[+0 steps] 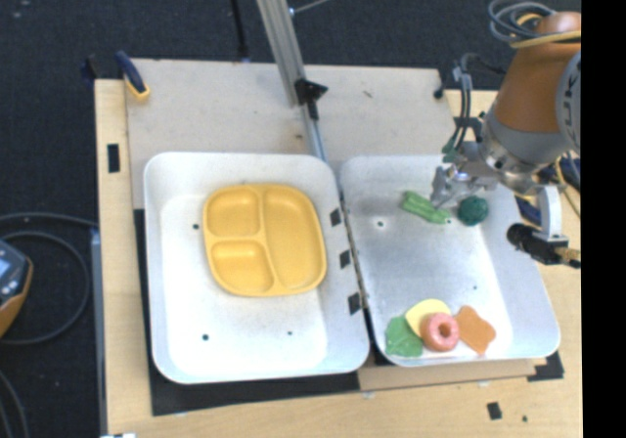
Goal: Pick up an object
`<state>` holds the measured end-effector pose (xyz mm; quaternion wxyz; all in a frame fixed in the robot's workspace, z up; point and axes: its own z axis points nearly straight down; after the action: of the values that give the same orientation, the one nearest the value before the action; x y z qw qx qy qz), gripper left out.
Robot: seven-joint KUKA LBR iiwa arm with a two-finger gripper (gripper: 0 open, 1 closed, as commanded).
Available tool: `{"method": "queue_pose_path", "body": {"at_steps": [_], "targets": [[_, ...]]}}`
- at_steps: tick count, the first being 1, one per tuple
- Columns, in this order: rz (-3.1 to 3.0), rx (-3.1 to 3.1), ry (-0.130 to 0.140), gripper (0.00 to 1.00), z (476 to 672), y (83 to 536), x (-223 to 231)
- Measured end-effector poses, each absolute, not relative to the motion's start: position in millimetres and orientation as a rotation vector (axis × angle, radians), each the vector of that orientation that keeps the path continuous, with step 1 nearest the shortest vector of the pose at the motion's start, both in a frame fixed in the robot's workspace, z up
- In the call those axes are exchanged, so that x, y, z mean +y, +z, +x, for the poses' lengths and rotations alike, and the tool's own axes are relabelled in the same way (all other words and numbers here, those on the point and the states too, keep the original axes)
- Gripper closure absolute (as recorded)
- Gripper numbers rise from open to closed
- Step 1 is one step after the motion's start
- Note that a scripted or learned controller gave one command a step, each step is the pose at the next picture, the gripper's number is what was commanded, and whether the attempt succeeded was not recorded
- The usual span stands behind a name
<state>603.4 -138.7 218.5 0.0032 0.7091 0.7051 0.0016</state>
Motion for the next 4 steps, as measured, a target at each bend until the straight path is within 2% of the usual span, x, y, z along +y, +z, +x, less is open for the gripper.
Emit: {"method": "queue_pose_path", "body": {"at_steps": [1, 2, 4], "targets": [[2.218, 2.22, 0.003, 1.0, 604.3, 252.2, -140.2], [2.212, 2.229, 0.004, 1.0, 603.9, 261.0, -84.8], [2.212, 2.229, 0.004, 1.0, 619.5, 258.4, 18.7]]}}
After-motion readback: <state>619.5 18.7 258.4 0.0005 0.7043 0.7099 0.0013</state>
